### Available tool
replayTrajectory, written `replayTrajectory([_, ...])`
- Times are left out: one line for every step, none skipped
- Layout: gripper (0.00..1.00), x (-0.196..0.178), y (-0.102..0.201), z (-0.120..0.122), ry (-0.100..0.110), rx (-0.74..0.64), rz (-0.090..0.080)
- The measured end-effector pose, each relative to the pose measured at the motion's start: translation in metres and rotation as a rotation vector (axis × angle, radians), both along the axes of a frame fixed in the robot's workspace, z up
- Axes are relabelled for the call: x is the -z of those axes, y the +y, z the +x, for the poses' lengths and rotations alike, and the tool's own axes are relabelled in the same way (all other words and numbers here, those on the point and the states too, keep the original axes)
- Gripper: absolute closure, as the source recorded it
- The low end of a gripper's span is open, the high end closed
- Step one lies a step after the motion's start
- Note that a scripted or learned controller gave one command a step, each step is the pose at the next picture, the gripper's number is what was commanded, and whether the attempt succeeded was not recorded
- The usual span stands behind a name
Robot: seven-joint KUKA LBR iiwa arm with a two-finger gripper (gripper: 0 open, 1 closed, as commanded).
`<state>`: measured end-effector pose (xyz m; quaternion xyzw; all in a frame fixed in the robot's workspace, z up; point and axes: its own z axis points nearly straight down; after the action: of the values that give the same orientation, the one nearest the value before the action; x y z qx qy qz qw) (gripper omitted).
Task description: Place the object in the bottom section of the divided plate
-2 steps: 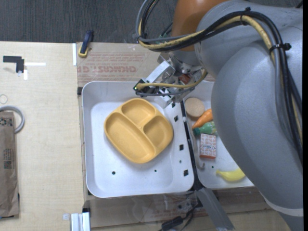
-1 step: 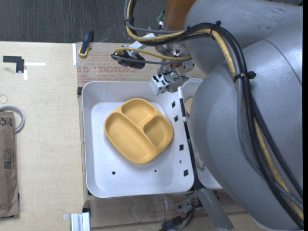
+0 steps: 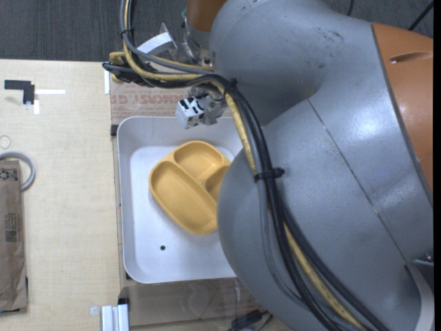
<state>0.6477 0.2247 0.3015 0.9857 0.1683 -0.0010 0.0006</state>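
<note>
A yellow divided plate (image 3: 187, 185) lies in the white bin (image 3: 138, 254), tilted on a diagonal. Its large section faces the lower left and two smaller sections sit toward the upper right. The sections that show hold nothing. The grey arm (image 3: 324, 171) covers the right part of the plate and most of the frame. The gripper itself is hidden under the arm's body, and no object for placing can be seen.
A bundle of yellow and black cables (image 3: 165, 71) runs along the arm above the bin, with a small white connector (image 3: 193, 112) hanging near the bin's top edge. A brown paper bag (image 3: 12, 233) lies on the wooden bench at the left.
</note>
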Motion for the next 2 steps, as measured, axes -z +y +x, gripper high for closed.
replayTrajectory([1.0,0.168,0.002,-0.012,0.001,-0.035,-0.001])
replayTrajectory([1.0,0.072,0.002,-0.05,-0.001,0.142,-0.001])
